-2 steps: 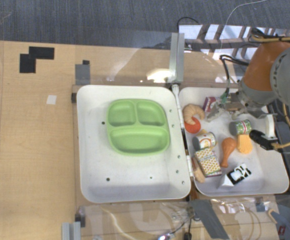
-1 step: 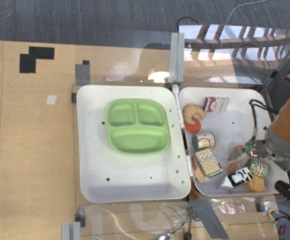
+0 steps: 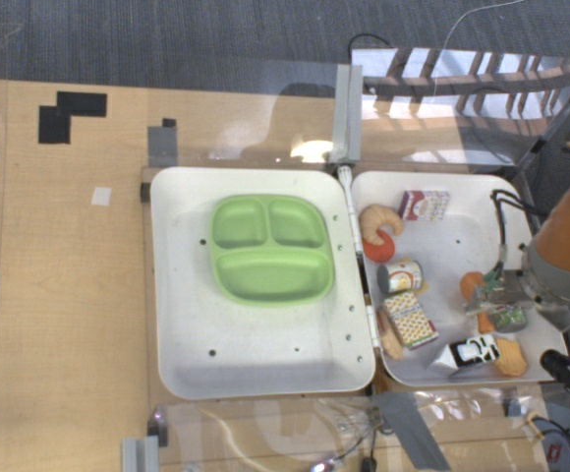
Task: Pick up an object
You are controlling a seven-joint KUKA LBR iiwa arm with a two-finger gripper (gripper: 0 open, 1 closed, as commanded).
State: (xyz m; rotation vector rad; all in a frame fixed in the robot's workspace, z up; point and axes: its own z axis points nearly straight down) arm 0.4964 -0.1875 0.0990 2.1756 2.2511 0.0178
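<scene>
Left bin (image 3: pixel 167 293): one green divided plate (image 3: pixel 269 249), lying flat near the bin's middle, three compartments, nothing in them. Right bin (image 3: pixel 462 226): a small red-and-white carton (image 3: pixel 422 205) near the far edge; just beside it, toward the left wall, a curved pastry (image 3: pixel 380 221) with a red ball (image 3: pixel 378 248) touching it on the near side; a small tin (image 3: pixel 402 277) nearer the middle; a patterned packet (image 3: pixel 409 320) on the near side of the tin, close to the left wall; a black-and-white object (image 3: pixel 476 351) and an orange-brown lump (image 3: pixel 510 361) side by side by the near edge. My fingers (image 3: pixel 499 301): down in the right bin toward its right wall, over a greenish item (image 3: pixel 508 317), with an orange ball (image 3: pixel 474 285) just beside them on the left. Whether they are spread or pinching anything, I cannot tell; the wrist above blurs them.
</scene>
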